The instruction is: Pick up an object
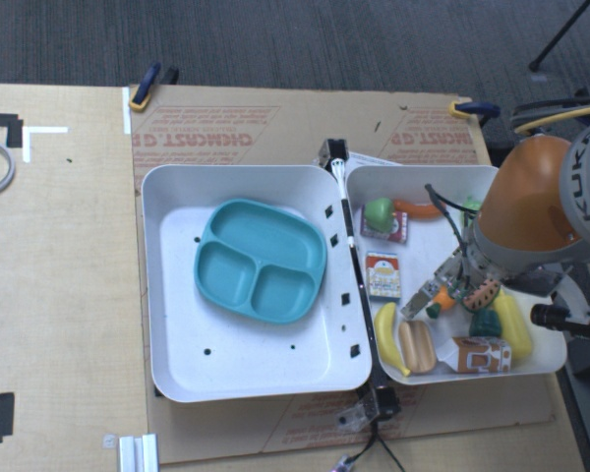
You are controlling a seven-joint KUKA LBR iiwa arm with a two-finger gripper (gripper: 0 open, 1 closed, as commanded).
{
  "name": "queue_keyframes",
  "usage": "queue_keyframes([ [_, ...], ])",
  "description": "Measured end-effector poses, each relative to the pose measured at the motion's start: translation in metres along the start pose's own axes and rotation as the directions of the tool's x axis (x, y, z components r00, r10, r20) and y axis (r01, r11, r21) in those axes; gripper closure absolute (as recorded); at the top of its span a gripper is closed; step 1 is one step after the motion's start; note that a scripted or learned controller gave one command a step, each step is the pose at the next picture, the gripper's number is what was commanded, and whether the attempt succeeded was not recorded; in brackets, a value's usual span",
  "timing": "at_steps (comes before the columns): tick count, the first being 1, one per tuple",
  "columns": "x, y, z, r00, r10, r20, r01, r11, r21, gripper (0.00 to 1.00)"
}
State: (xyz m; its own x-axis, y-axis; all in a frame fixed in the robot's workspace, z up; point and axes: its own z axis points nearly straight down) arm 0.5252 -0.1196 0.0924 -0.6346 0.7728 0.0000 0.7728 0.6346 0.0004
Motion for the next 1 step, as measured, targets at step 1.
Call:
queue_keyframes([
  [1, -0.001, 0.0008, -0.0105, 1.0, 0.005, 0.003, -0.005, 1.0, -0.003, 1.0],
])
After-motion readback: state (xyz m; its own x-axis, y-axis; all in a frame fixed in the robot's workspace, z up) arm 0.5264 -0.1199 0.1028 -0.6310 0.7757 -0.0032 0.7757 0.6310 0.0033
